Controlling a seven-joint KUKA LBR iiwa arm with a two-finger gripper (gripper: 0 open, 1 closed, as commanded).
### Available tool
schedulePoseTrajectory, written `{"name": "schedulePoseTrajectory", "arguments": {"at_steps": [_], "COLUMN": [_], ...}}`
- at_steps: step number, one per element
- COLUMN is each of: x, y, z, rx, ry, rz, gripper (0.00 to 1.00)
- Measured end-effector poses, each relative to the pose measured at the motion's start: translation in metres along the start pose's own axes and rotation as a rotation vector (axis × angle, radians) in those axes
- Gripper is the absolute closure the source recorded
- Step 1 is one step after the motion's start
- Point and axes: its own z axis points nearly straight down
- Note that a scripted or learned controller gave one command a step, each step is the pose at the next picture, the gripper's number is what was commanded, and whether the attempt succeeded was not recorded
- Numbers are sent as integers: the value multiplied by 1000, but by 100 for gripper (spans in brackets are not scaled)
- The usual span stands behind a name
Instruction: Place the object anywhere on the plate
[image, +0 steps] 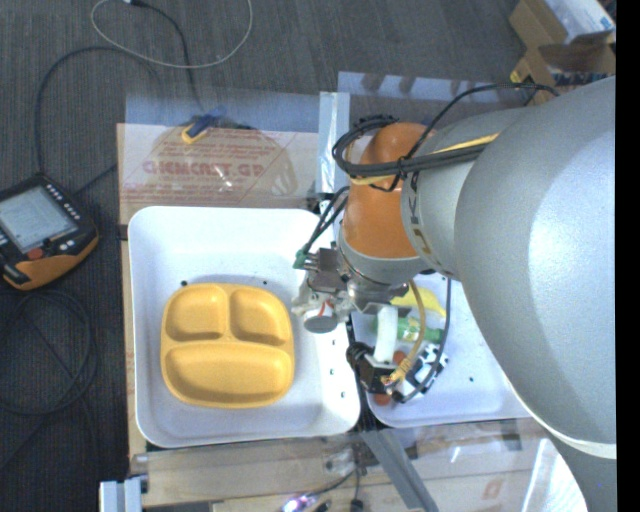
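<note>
Yellow plate in left bin; tool at the divide between the two bins.
The yellow three-compartment plate (228, 345) lies flat in the left bin (150, 300), towards its front. Just right of the plate, the tool (322, 312) hangs over that bin's right edge; how far it is open, and whether it has hold of anything, cannot be told. In the right bin (470, 395), a yellow object (428, 300) and a green object (408, 327) lie largely hidden under the arm (540, 250).
</note>
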Motion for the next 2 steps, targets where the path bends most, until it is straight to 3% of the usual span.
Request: {"name": "schedulePoseTrajectory", "arguments": {"at_steps": [1,2], "x": [55,55], "y": [-25,-25], "z": [26,26], "rx": [3,3], "ry": [-2,-2], "rz": [82,83], "gripper": [100,0]}}
